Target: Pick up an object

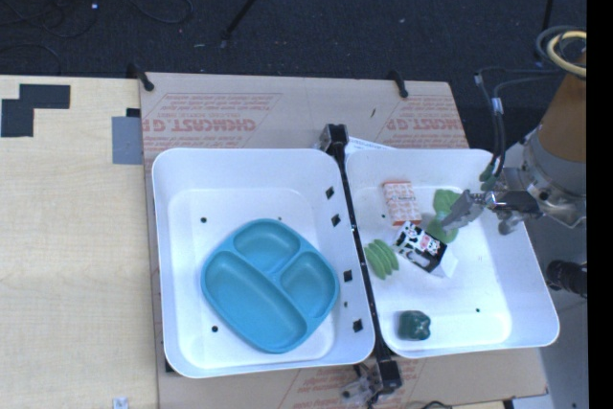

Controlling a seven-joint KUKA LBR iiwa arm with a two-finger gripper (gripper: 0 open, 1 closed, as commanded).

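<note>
With the gripper (pixel 450 223) low in the right bin (pixel 517 302), its jaws' state indiscernible, the black-and-white carton (pixel 421 247) just beside it at bin centre looks light, stiff and crushable, best gripped across its flat sides.

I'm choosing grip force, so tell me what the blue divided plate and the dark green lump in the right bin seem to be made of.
The blue divided plate looks like molded plastic: one even colour, smooth rounded compartment walls, a dull sheen. The dark green lump is harder to read; its rounded, slightly shiny surface suggests rubber or soft plastic, but it is too small to tell for sure.
</note>
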